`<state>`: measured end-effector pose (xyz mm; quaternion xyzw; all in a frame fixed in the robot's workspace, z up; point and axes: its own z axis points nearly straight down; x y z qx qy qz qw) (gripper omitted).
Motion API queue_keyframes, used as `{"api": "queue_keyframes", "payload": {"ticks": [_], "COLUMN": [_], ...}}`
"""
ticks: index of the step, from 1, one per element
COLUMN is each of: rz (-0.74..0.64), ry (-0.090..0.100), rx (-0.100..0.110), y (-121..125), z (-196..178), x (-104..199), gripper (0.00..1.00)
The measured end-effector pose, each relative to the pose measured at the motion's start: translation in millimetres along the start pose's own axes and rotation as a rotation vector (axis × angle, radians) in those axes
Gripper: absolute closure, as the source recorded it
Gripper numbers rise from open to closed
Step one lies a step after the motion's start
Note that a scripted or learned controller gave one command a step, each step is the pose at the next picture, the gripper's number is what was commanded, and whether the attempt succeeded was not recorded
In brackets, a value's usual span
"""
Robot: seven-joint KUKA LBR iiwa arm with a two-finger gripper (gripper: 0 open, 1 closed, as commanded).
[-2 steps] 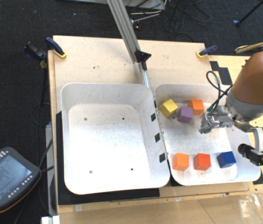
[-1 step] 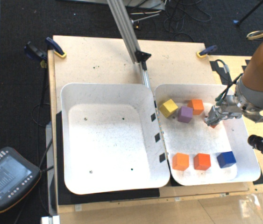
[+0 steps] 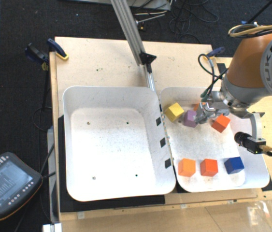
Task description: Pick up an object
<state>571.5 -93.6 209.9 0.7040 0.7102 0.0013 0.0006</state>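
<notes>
The hand (image 3: 204, 116) hovers just beside the purple block (image 3: 190, 118) in the right bin (image 3: 256, 178).

Six blocks (image 3: 189, 118) in right bin (image 3: 256, 178), left bin (image 3: 111, 144) beside

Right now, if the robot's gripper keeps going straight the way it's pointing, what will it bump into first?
Probably the purple block. The gripper points down and leftward right beside it, with the yellow block just beyond. Height is hard to judge from above.
</notes>
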Motion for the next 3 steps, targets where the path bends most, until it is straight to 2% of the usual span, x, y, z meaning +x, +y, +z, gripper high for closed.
{"api": "queue_keyframes", "payload": {"ticks": [2, 3], "rz": [0.000, 0.002], "ry": [0.001, 0.000], "rx": [-0.001, 0.000], "y": [35.1, 61.3], "z": [-25.0, -17.8], "x": [97.4, 146.3], "gripper": [1.00, 1.00]}}
